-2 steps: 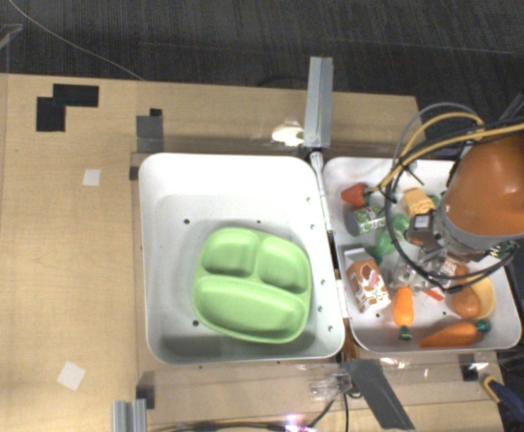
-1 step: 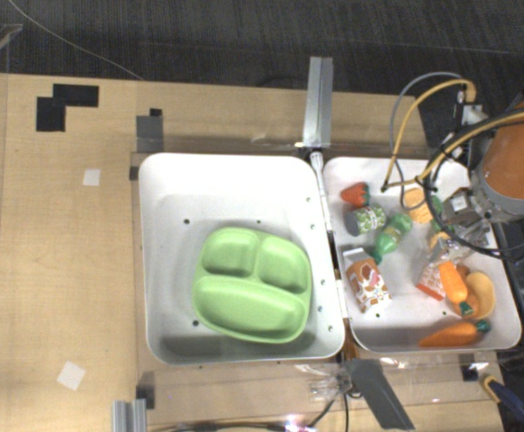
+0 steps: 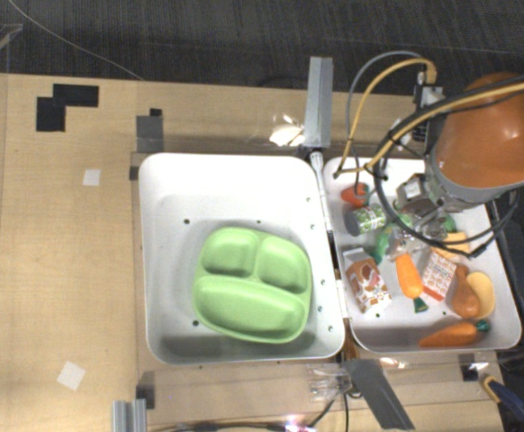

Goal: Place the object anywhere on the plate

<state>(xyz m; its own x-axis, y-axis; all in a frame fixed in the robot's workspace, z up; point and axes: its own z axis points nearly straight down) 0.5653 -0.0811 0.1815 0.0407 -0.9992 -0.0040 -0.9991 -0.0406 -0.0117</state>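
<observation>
The green plate point(image 3: 253, 283), divided into three compartments, lies in the left bin point(image 3: 167, 196) with nothing on it. The right bin point(image 3: 505, 336) holds the loose objects: a carrot point(image 3: 409, 276) near the centre, a second carrot point(image 3: 448, 335) along the near wall, a printed packet point(image 3: 367, 283) just beside the left wall, a red-and-white packet point(image 3: 439, 274), a yellow-orange fruit point(image 3: 473, 295) and a small can point(image 3: 367, 220). The arm, identified by its orange band point(image 3: 496, 138), is positioned over the far part of the right bin. The gripper point(image 3: 410, 228) sits low among cables above the objects; whether it is spread or pressed together cannot be determined
</observation>
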